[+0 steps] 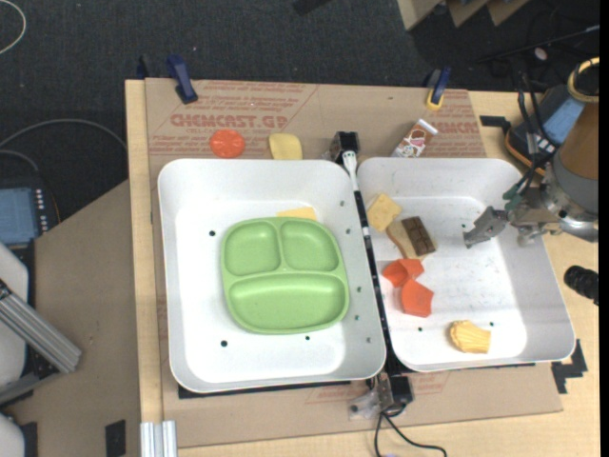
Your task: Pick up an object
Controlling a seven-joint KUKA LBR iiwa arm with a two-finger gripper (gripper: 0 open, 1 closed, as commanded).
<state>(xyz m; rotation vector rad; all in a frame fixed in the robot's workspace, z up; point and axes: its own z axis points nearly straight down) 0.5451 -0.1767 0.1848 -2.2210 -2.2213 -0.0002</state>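
Jaws over the right bin (pixel 533 284), "CHEMCAST" printed on the board (pixel 228 120).

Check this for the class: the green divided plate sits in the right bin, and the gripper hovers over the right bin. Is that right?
Not quite. The camera view shows the green divided plate in the left bin, not the right one. The rest holds: the gripper hovers over the right bin.

two white bins (pixel 190 350), one green tray (pixel 284 276)
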